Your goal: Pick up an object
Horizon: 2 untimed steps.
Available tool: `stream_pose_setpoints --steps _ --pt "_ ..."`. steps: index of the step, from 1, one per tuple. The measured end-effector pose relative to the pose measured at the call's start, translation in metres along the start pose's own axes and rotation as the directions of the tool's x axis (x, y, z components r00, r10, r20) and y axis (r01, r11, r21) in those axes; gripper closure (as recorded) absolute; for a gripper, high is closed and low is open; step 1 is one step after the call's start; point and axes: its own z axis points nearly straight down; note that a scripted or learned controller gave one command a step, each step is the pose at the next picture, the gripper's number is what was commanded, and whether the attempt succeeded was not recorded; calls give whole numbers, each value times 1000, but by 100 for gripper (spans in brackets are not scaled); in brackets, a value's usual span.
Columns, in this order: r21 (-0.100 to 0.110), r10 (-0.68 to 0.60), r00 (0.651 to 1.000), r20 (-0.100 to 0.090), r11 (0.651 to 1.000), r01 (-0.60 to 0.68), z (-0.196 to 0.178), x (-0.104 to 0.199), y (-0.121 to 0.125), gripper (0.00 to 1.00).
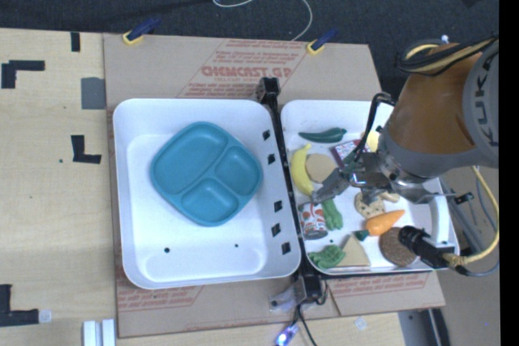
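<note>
Objects for picking are lying heaped in the right bin (444, 232). In the left bin (134, 198), a blue plastic plate (207, 172) with three compartments is sitting alone. Further right, a curved yellow banana (301, 168), a green pepper (324, 134) and an orange carrot (383, 221) are showing. The claw (350, 178) is hovering over them, fingers spread apart, gripping nothing. The arm (438, 121) is hiding the bin's right part.

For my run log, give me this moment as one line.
gripper low in right bin | beside banana | nothing seen held | blue tray in left bin
</note>
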Motion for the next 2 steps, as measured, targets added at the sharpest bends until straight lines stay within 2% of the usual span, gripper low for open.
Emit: stream_pose_setpoints --steps 1,2 --pt "-3 2 1000 1 1000 -2 -11 -2 1 100" --pt "-7 -5 1000 0 1000 5 4 57 68 100"
